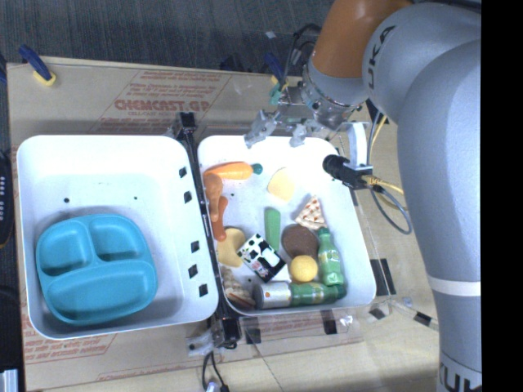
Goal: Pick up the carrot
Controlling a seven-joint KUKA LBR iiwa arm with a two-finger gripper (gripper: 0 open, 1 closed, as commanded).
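The carrot (228, 171) is orange with a small green tip and lies on its side in the back left corner of the right bin (353, 219). My gripper (274, 140) hangs over the back rim of that bin, up and to the right of the carrot and apart from it. Its two fingers (253, 138) are spread open with nothing between them.
The right bin also holds two orange sausage-like pieces (216, 198), a yellow slice (281, 184), a pizza wedge (310, 215), a green stick (272, 225), a brown disc (299, 241), a yellow ball (303, 268), a green bottle (329, 260) and a can (274, 294). A blue divided tray (96, 264) lies in the left bin (98, 158).
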